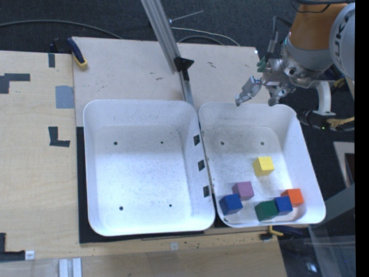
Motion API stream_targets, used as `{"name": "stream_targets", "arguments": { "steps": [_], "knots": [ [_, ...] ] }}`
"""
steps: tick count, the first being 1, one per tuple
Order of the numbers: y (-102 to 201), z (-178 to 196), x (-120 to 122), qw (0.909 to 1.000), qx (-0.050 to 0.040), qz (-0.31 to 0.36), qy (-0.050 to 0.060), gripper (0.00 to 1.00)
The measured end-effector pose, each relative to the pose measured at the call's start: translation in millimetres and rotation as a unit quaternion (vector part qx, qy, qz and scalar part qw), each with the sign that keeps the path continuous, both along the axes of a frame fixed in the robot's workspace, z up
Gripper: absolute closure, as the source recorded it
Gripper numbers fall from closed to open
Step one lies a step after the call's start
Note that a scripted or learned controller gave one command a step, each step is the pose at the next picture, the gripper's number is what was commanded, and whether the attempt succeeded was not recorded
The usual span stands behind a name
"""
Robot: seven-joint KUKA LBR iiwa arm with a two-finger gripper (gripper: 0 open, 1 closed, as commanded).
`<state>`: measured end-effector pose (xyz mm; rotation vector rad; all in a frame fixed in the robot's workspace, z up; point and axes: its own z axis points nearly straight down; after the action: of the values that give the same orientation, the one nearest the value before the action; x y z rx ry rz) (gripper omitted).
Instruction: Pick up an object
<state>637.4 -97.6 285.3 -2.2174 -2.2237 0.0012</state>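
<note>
Only readable bit was part of the "KUKA" lettering, cut off, on the grey-and-orange robot arm (340, 25).

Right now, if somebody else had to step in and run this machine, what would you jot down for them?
Gripper: open, holding nothing, above the far rim of the right bin.
Blocks: all six lie in the right bin's near half. Yellow block sits alone, farthest in. Purple block and blue block sit beside the divider. Green block, a second blue block and the orange block cluster in the near right corner.
Done: nothing picked up yet.
Left: lower onto one block, close, lift. The yellow one looks easiest, having free space around it.
</note>
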Motion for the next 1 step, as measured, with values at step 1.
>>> {"name": "stream_targets", "arguments": {
  "steps": [1],
  "knots": [
    [-38.8,-127.7,26.2,1.0,-0.0008,-0.002,0.004,0.0]
  ]
}}
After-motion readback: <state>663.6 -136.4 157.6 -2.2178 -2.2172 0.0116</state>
